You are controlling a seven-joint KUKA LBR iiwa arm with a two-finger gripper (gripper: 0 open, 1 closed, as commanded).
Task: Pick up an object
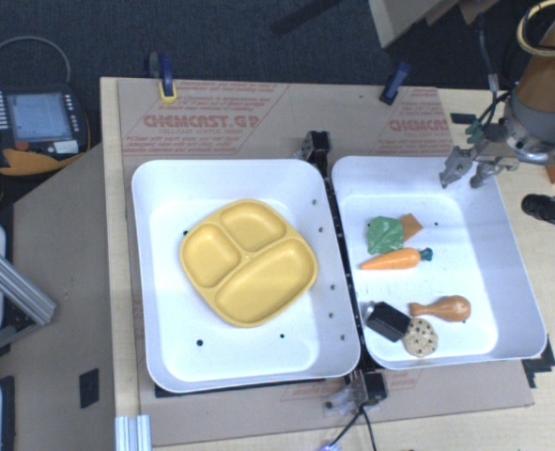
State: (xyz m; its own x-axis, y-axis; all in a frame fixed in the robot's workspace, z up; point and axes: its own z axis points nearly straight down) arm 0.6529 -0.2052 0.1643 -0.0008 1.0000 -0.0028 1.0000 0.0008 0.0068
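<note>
Camera view, one desk (117,158) topped with brown printed board, bearing two shallow white bins side by side. Left bin (155,280), centre-left of the frame: holds one yellow divided plate (249,263) with three compartments, lying flat near the bin's middle. Right bin (512,261), centre-right of the frame: holds five small items. Green leafy piece (384,234) with an orange-brown bit at its right side, in the bin's upper middle. Orange carrot (390,261) with a teal tip, lying crosswise just below the green piece. Brown drumstick-shaped item (442,308), lying crosswise in the lower part of the bin. Black block (387,322), lower left of the bin, just beside a round speckled cookie (420,338) at the bin's lower edge. Arm (540,92), grey with an orange band, enters at the upper right of the frame. Claw (467,169) hangs over the upper right corner of the right bin, well apart from all five items; its two fingers stand spread apart with nothing between them. Blue clamp (166,73) with a yellow tip on the desk's upper edge, left; second blue clamp (394,83) on the upper edge, right. Handheld control unit (35,125) with a screen, far left of the frame, off the desk.
</note>
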